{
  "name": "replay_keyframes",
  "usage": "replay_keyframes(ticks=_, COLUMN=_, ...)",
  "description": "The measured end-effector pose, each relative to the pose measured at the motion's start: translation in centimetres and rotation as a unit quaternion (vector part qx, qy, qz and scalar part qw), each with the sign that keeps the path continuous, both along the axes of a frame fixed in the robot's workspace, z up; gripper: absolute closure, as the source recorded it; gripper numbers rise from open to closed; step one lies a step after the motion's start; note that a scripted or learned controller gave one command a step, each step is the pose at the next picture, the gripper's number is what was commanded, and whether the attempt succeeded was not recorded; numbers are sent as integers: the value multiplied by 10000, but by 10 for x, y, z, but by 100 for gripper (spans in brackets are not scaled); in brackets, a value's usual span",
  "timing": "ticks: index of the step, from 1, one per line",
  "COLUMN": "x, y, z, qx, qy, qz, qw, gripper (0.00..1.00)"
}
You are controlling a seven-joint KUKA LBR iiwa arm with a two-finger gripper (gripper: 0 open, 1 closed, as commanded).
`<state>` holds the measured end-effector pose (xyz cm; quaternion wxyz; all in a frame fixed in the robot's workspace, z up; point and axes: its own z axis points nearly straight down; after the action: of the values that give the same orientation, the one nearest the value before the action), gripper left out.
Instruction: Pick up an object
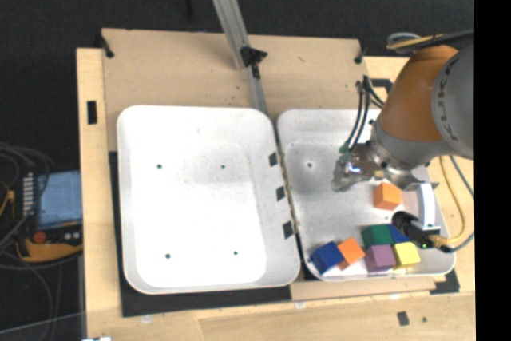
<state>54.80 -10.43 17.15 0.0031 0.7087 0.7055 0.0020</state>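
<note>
On the wooden table (200, 52), the left shallow white plastic bin (132, 172) offers nothing to grasp, so any drift that way would cost the try. In the right white bin (311, 132), the pincer (345, 176) hangs over bare floor near the middle; whether it is spread or pressed together, I cannot tell, as it is small and blurred under the grey arm with its orange band (415, 100).

The candidates huddle along the near wall: a blue cube (326, 256), an orange cube (350, 251), a purple cube (381, 258), a green cube (377, 235) and a yellow cube (407, 254), some touching. A second orange block (387, 195) sits apart, just right of the pincer.

Likely failures: closing on nothing where it now hangs, or nudging packed cubes against the wall instead of straddling one.
</note>
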Motion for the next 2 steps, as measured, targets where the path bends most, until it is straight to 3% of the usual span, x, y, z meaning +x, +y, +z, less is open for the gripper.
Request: replay_keyframes(ticks=2, x=-6, y=1, z=97, qx=3, qy=2, qz=47, qw=10000, gripper=100)
